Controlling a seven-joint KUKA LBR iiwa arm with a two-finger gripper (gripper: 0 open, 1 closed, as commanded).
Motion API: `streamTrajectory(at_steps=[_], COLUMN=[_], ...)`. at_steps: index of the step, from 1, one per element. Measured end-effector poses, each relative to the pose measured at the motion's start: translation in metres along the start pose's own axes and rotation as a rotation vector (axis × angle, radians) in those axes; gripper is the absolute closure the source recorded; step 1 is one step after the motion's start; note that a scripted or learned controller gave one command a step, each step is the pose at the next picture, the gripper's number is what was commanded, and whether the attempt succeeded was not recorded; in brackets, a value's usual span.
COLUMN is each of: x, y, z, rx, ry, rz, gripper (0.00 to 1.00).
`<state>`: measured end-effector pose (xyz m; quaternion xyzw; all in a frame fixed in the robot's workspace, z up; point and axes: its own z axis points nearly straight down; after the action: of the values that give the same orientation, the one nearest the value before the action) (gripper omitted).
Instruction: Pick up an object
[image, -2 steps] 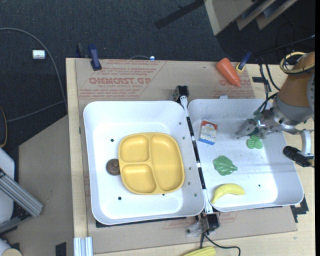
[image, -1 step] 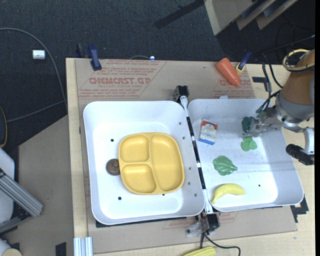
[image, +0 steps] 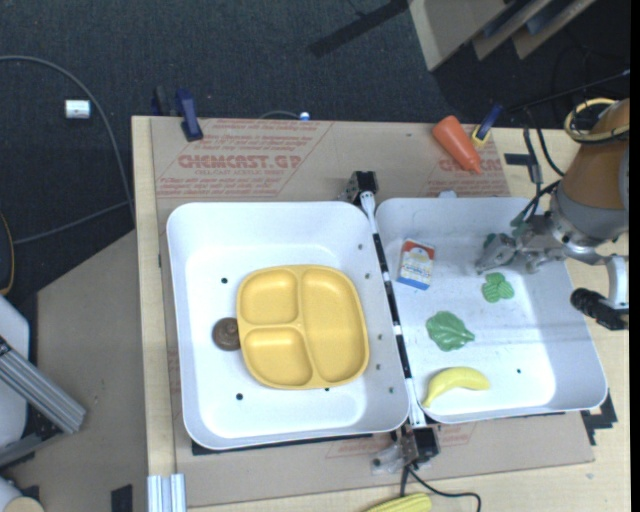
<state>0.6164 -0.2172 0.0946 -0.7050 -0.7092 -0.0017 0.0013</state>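
Where the tabletop (image: 120, 330) comes nearest you, at six o'clock, you find the front rims of two white bins set side by side, touching along their inner walls. In the right bin (image: 560, 385), closest to that front rim at about seven o'clock of the bin, lies a yellow banana (image: 456, 382), curved and flat on the floor. Just beyond it, toward the bin's centre, sits a green leafy piece (image: 449, 330), and farther on toward one o'clock a smaller green piece (image: 497, 290), the two apart from each other. At about ten o'clock of this bin, near the shared wall, a small red-and-white carton (image: 416, 264) lies tilted. In the left bin (image: 195, 240) a yellow divided plate (image: 302, 326) with three compartments fills the middle, and a small brown round object (image: 226, 334) rests at its nine o'clock edge, touching or partly tucked under it. The arm (image: 598, 180) enters from three o'clock, and its end effector (image: 497, 252) hangs over the far right part of the right bin, just above the smaller green piece; its fingers appear spread a little with nothing between them. Farthest from you, past the bins at twelve o'clock, an orange carrot-shaped object (image: 458, 144) lies on the tabletop, and a blue clamp (image: 186, 113) grips the far left edge.
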Motion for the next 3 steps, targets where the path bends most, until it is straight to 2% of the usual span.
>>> streamTrajectory(at_steps=[1, 2, 3], x=[0.036, -0.001, -0.006], y=[-0.034, 0.035, 0.034], z=[0.010, 0.009, -0.001], rx=[0.002, 0.001, -0.002], ry=[-0.003, 0.005, -0.006], rz=[0.004, 0.001, 0.002], gripper=[0.00, 0.00, 1.00])
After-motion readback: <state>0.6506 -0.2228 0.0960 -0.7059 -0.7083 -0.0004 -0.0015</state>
